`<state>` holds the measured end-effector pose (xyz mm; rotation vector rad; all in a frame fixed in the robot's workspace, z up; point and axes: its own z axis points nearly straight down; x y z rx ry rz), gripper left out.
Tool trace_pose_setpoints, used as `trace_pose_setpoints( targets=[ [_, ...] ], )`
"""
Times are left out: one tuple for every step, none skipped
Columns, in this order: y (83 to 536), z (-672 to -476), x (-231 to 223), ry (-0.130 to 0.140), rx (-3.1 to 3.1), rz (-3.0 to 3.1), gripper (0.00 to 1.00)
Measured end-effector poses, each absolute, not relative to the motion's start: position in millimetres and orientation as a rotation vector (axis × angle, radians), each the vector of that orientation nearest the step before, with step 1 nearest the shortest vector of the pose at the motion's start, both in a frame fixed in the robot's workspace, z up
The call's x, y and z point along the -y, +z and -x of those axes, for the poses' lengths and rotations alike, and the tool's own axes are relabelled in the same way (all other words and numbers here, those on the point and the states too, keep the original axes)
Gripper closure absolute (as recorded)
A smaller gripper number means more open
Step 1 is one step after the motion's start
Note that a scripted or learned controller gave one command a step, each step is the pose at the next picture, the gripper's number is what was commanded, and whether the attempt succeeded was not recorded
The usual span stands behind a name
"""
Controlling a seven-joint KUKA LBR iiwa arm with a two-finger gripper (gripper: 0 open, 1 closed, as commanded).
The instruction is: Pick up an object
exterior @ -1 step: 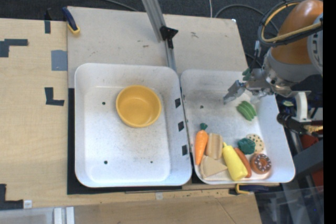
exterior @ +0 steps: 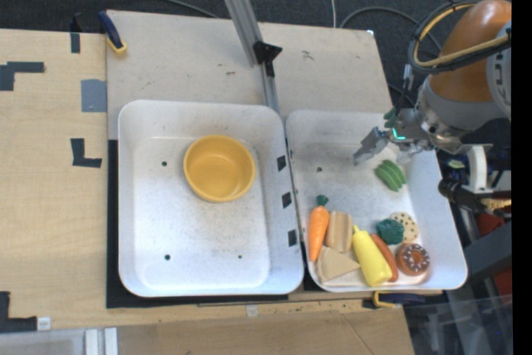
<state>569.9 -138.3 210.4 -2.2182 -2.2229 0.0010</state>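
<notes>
Surface (exterior: 50,179) w/ 2 white bins; yellow bowl (exterior: 219,168) in left bin (exterior: 141,262). Right bin (exterior: 332,137): toy food at 5 o'clock, green veg (exterior: 390,175) just under gripper (exterior: 376,143), fingers released.

Down on the bench (exterior: 50,179), pale wood at left with dark tape marks (exterior: 81,152) and a grey patch (exterior: 93,95). A lighter board (exterior: 191,54) lies across the back. On a black mat (exterior: 112,220) sit 2 white bins, touching side by side: left bin (exterior: 141,262), right bin (exterior: 332,137). A yellow clamp (exterior: 112,33) grips the board's back-left corner.
</notes>
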Motion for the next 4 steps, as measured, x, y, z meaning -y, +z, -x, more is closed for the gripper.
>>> trace_pose_setpoints(
  targets=[
    [146.7, -565.8, 133.0, 0.008, 2.219, 2.215, 0.00],
    [92.3, -564.2, 132.1, 0.007, 2.219, 2.216, 0.00],
    [105.4, -565.3, 131.6, 0.004, 2.222, 2.216, 1.00],
    [162.4, -575.1, 128.9, -0.003, 2.226, 2.222, 1.00]
  ],
)
